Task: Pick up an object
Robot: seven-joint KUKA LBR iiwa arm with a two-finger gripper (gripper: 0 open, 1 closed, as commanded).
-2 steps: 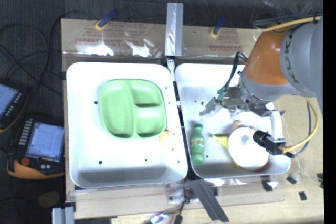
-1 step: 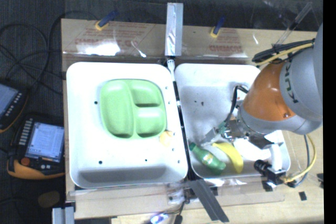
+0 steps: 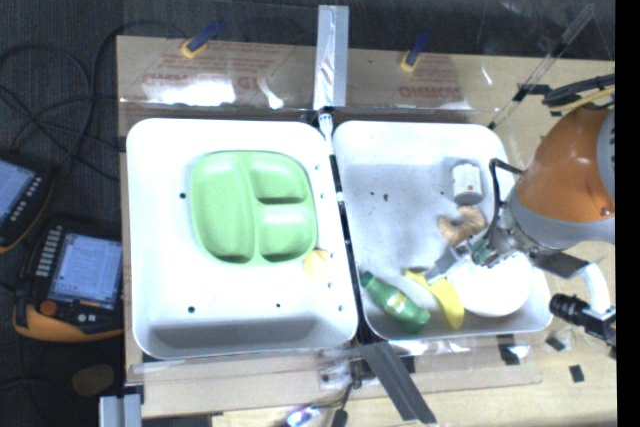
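My claw is low in the right bin, front half, close to the right wall. Spread or pressed together: cannot tell, my wrist covers it.

Tight on that side. A tan lump is just beside the claw toward the back, and a white dish is just beside it toward the front corner. A yellow banana lies against the dish's left edge. A green bottle lies on its side near the front wall. A small white-grey item sits farther back, apart from the rest.

Open room: the right bin's left and back floor is bare.

The left bin holds a green divided plate near its centre, with white floor all round. A small yellow piece is at the plate's front right corner, near the wall between the bins.

The tan lump is nearest the claw: small, irregular, brownish, mottled, no clean edges. The wooden surface shows behind both bins.
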